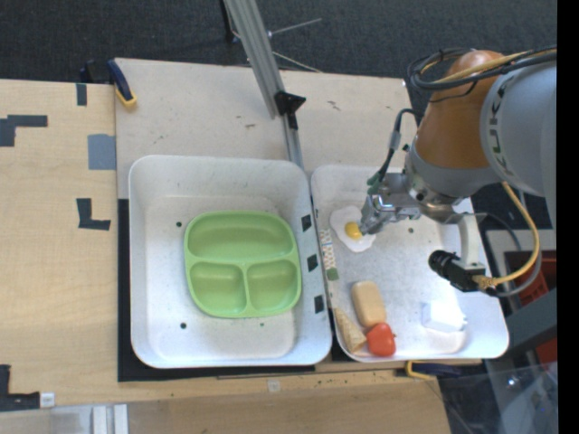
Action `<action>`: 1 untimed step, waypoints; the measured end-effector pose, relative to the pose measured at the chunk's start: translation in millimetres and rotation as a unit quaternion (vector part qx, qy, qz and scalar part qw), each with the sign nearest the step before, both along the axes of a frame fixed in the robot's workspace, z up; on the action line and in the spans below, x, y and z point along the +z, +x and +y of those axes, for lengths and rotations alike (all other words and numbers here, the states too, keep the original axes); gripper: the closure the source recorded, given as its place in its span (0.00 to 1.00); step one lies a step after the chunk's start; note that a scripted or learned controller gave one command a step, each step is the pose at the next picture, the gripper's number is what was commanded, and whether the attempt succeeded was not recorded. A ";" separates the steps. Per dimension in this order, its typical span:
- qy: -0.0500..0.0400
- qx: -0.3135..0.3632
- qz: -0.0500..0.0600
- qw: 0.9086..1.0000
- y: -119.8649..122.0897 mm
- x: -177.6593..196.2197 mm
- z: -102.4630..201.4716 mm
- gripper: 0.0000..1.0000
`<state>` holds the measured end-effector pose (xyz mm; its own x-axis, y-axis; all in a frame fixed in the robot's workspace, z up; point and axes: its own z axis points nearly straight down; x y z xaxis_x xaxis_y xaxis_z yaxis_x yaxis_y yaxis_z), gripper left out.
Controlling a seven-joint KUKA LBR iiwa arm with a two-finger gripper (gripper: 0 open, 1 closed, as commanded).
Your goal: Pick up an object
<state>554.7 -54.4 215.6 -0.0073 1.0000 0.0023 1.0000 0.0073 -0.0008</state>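
Hovering over fried egg (352, 231) in right bin (488, 333): jaws (369, 224), state unclear; no legible writing.

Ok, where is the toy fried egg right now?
In the camera view, the fried egg lies in the right bin, near its left wall and towards the far end, directly beside the gripper, with the bread piece nearer the camera.

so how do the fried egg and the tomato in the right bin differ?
Colour: the egg is white with a yellow yolk; the tomato is plain red.
Shape: the egg lies flat; the tomato is rounded.
Place: the egg sits near the bin's far left part, right under the tool; the tomato sits at the near rim, beside the bread, away from the tool.
Shared: both are small toy foods in the right bin.
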 end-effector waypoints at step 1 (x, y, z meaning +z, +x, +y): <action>0.000 0.001 0.000 1.000 3.7 5.3 59.8 1.00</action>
<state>558.5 5.4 220.9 -0.0083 1.0000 0.0025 1.0000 0.0084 -0.0017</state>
